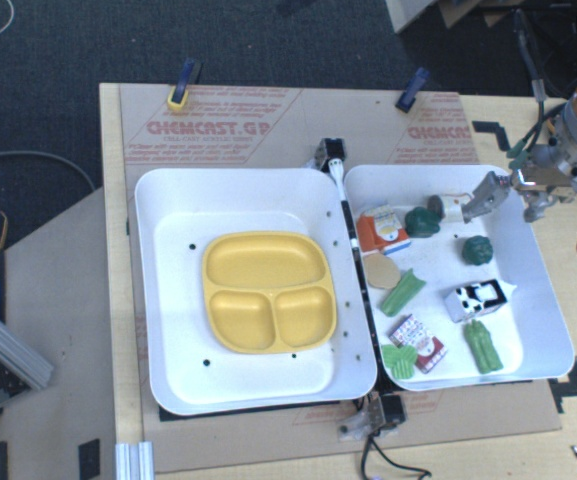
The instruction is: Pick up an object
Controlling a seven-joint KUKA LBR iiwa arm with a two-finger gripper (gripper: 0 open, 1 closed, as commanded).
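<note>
Arm: enters from 3 o'clock, orange band at frame edge, wrist over the right bin's far corner.
Pincer: at roughly 1 o'clock of the right bin, above the rim; two grey fingers visible, spread apart, nothing between them.
Likely reason for pose: hanging high and off to the corner, probably between tries or lining up a descent; judged, not seen.
Candidates: all in the right bin, loose and mixed, apparently to give varied grasp targets.
Dark green ball: nearest to pincer, at its 7 o'clock, lying apart from neighbours, so easiest access.
Green lump: at bin's 11 o'clock, touching a white piece beside it.
Orange box: against the left wall; wall likely to hinder one finger.
Cow toy: bin centre, black and white.
Green pieces: one mid-left, one at 5 o'clock.
Left bin: holds a yellow tray, centred, three compartments.
Desk: board clamped at far edge, keeping bins steady.
Task status: nothing lifted yet.
</note>
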